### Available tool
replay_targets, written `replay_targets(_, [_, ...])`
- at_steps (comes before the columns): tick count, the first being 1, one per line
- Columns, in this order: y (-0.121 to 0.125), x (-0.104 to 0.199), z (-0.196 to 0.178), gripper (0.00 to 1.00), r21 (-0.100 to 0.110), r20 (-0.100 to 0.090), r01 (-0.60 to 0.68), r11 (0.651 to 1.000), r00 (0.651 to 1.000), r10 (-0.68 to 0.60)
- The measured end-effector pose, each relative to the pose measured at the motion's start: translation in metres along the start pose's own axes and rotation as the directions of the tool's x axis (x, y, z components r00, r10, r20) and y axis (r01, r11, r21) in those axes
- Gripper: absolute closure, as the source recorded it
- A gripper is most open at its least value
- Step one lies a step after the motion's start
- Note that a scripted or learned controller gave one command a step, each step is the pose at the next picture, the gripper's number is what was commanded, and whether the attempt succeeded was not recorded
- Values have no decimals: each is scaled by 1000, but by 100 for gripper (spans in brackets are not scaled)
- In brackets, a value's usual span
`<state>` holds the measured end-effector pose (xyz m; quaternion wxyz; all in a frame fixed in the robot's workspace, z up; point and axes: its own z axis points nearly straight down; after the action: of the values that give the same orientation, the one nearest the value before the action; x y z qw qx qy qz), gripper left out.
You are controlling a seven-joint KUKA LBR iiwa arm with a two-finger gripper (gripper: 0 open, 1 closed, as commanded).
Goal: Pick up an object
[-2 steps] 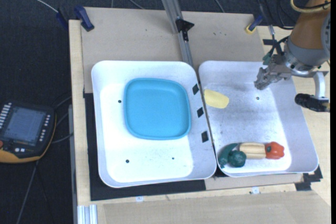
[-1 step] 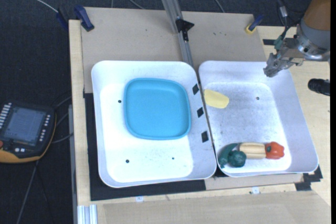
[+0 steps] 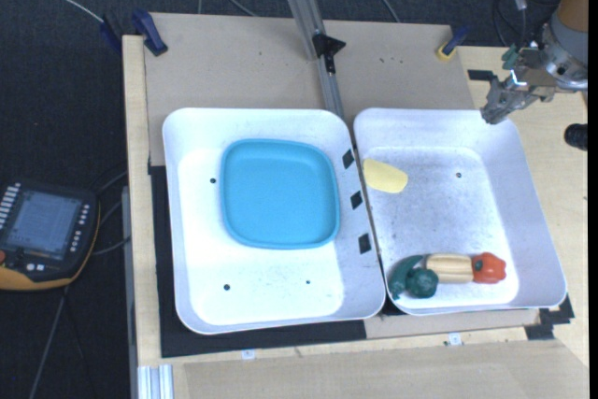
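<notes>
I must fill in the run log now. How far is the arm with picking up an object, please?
Done: nothing looks picked yet. The yellow piece, the green item, the tan piece and the red item all lie in the right bin. In hand: the gripper sits at that bin's far right corner, apart from them. Left: the approach, grasp and lift.

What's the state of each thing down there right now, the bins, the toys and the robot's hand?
Left bin: holds a blue plate.
Blue plate: lying flat, right way up.
Right bin: holds four small items.
Yellow piece: lying loose near the bin's left wall.
Green item, tan item, red item: bunched along the near edge, untouched.
Gripper: over the right bin's far right corner, holding nothing visible.
</notes>
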<state>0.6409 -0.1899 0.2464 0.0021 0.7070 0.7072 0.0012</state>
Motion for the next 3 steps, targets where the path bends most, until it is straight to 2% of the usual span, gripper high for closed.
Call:
replay_targets(2, [-37, 98, 21, 100, 5, -2, 4, 1000, 1000, -4])
replay_targets(3, [-56, 157, 19, 100, 4, -3, 5, 1000, 1000, -5])
